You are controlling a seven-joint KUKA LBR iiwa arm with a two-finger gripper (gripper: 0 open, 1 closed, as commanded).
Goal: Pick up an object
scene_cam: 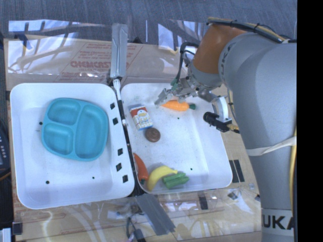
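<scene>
One toy carrot (176, 105) at right bin's (214, 158) far edge; our hand (174, 94) hovers over it, spread unclear; next we descend, clamp.

Two white bins side by side on the table — the left bin (30, 185) and the right bin (212, 160).

Left bin, one item:
- one blue divided plate (75, 128), three compartments.

Right bin, six items:
- one orange carrot (176, 105)
- one small carton (142, 117) with a red top
- one round brown disc (152, 134)
- one red-orange pepper-like piece (141, 167) at the near left wall
- one yellow banana (159, 175)
- one green vegetable (176, 180) — touching the banana; exact kind hard to tell.

One robot arm (262, 95).
</scene>
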